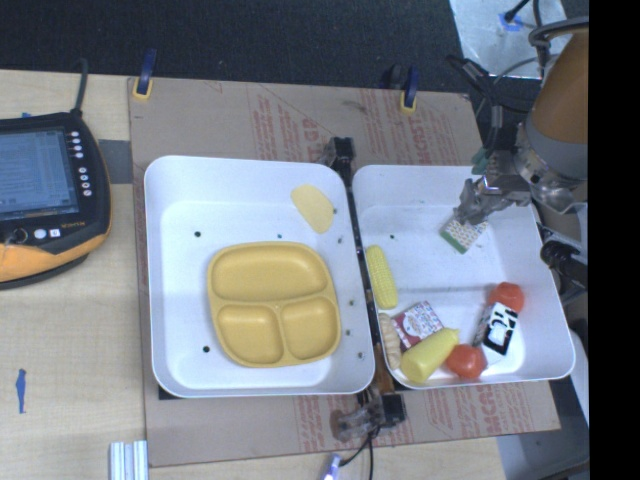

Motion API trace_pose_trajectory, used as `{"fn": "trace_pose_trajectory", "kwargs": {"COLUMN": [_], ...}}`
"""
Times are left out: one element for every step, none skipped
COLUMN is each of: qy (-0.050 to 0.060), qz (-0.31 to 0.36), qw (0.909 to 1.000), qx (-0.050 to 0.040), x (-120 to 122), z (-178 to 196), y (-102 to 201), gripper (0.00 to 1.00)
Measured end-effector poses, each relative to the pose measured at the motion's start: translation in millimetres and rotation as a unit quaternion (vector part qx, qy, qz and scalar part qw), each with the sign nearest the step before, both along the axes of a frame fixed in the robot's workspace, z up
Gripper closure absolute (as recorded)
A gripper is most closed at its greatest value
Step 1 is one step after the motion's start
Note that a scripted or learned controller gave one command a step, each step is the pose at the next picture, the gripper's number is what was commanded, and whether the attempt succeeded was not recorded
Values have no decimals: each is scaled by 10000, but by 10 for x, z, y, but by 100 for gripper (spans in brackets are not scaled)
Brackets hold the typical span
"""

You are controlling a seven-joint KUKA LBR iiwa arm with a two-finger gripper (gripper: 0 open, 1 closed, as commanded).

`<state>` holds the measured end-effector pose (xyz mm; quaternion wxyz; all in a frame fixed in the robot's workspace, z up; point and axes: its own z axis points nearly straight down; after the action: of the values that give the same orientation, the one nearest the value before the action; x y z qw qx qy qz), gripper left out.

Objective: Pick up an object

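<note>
Tablet controller (pixel 45 198) on bench left; blue clamps (pixel 146 72) pinning cardboard sheet (pixel 250 118).

Bench (pixel 70 348): cardboard sheet (pixel 250 118), 2 bins (pixel 170 198), pendant (pixel 45 193).

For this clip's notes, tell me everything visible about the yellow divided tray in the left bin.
The yellow divided tray looks like moulded plastic, pale mustard, with rounded corners. It has three compartments: one wide one along the far side and two smaller ones side by side nearer the camera. It lies flat, open side up, slightly rotated, roughly central on the floor of the left bin. Nothing lies in it, and nothing else touches it.
</note>
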<state>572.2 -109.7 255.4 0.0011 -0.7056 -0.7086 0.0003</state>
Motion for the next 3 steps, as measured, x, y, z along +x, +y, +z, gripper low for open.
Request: {"fn": "trace_pose_trajectory", "kwargs": {"qy": [4, 11, 16], "qz": [-2, -3, 8], "qw": [10000, 10000, 10000], "qx": [-1, -13, -6], "x": [-2, 406, 594], "z": [-3, -658, -1255], "y": [-3, -458, 158], "gripper": [0, 0, 0]}}
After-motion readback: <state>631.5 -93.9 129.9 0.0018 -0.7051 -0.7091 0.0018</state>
